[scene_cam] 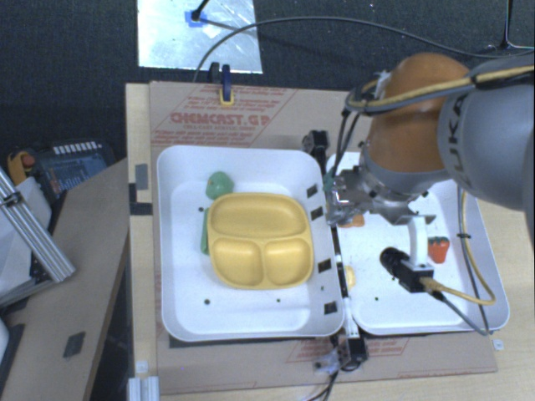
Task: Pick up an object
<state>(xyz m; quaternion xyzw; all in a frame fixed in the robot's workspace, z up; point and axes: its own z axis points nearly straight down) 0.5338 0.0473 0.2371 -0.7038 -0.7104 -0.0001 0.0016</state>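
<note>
A yellow divided plate (257,241) lies in the left bin (180,307), partly covering a green object (219,184) that sticks out at its upper left. In the right bin (476,307) lie a small red and orange toy with a green top (439,249), a small orange piece (356,220) and a pale yellow bit (349,276) by the inner wall. My gripper (344,205) hangs low over the right bin's left side, right beside the orange piece. The wrist hides much of that bin's back half.
The divider between the two bins (333,249) carries black clips along its length. A black cable plug (403,271) juts from the wrist above the right bin's floor. Cardboard (251,111) lies under both bins.
</note>
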